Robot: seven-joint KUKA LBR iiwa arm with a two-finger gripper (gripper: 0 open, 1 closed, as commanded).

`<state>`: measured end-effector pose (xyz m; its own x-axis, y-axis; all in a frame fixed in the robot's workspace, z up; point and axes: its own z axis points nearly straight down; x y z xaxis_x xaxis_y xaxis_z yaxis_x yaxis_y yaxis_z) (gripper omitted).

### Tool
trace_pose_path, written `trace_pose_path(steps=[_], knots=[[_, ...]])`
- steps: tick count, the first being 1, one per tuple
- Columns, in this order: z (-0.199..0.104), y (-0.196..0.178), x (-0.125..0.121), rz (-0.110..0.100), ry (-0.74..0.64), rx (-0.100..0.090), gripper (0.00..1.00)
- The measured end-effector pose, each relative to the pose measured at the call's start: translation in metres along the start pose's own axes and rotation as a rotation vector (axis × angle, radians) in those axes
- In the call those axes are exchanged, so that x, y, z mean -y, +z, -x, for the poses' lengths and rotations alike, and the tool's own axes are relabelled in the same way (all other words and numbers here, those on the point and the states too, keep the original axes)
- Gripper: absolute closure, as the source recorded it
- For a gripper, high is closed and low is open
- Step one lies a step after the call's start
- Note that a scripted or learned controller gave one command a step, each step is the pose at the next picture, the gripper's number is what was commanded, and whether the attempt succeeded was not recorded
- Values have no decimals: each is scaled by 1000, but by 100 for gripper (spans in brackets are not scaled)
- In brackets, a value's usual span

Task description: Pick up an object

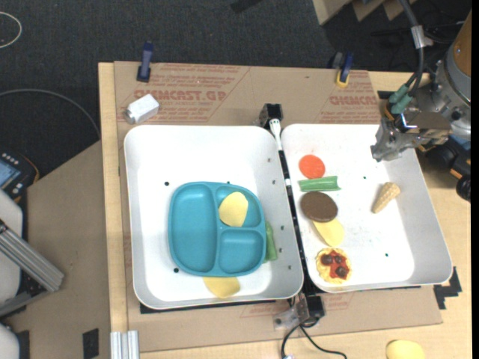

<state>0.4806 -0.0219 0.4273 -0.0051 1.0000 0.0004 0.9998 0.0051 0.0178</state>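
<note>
Starting at the near edge of the right bin point(426, 264), a small pizza piece point(333, 265) lies at its near left corner, followed along the left wall by a yellow slice point(330, 232), a brown disc point(319, 206), a green strip point(319, 184) and an orange-red disc point(311, 165), with a cone-shaped piece point(386, 197) apart toward the middle. Across the divider, the left bin point(146, 200) carries a blue compartment tray point(196, 226) with a yellow piece point(233, 209) in its far right compartment and another yellow piece point(221, 285) at the tray's near edge. Furthest back, the gripper point(385, 149) hangs over the right bin's far right corner, gripping nothing visible; whether it stands wide or narrow cannot be told.
</note>
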Motion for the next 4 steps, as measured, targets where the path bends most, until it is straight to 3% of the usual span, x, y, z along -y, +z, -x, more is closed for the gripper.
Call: trace_pose_path(steps=[1, 2, 3, 4], knots=[[65, -116, -1, 0, 12, 5, 100], [44, -4, 2, -29, 5, -1, 100], [-13, -114, -1, -2, -3, -1, 100], [-28, 23, 3, -32, 5, 1, 100]])
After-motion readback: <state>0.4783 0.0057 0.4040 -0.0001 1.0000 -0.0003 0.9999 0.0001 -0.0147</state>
